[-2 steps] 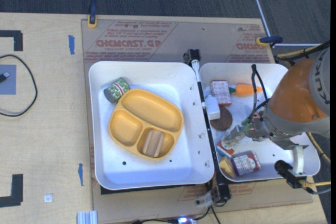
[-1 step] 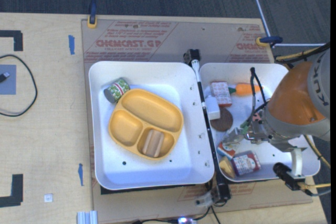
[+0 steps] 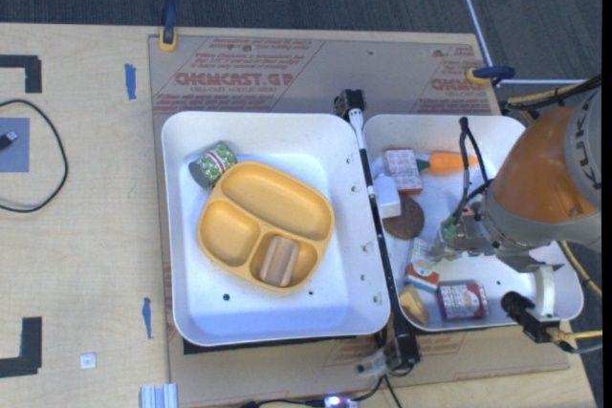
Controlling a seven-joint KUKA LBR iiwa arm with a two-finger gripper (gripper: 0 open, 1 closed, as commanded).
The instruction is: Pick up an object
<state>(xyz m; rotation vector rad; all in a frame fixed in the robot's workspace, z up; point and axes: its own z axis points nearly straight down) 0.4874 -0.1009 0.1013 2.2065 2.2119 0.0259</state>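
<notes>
The arm (image 3: 550, 182) stands highest, its orange band bulging over the right side of the right bin (image 3: 574, 296). Below the band the gripper (image 3: 448, 240) reaches down into the middle of that bin. From up here I cannot tell whether it is apart or together, and nothing can be seen held in it.

The things it could pick lie around it on the bin floor. Just left of it is a brown disc (image 3: 407, 221), and touching the disc's upper left edge is a white block (image 3: 386, 198). Nearer the front wall lies a jar (image 3: 462, 301) on its side, with a red label whose print is too small to read. Left of the jar are a yellow piece (image 3: 412, 305) and, just above that, a small toy (image 3: 422, 278) in white, red and orange. At the back of the bin are a red and white packet (image 3: 404, 169), its lettering blurred, and an orange stick (image 3: 446, 162) beside it.

The left bin (image 3: 182, 234) holds a yellow tray (image 3: 263, 205) with three compartments. A tan roll (image 3: 279, 260) lies in the small front one. A green can (image 3: 212, 164) lies tipped against the tray's back left edge.

Both bins rest on a brown sheet (image 3: 316, 72) clamped to the bench (image 3: 76, 253). Red print along the sheet's back edge reads CHEMCAST, with smaller lines I cannot make out.
</notes>
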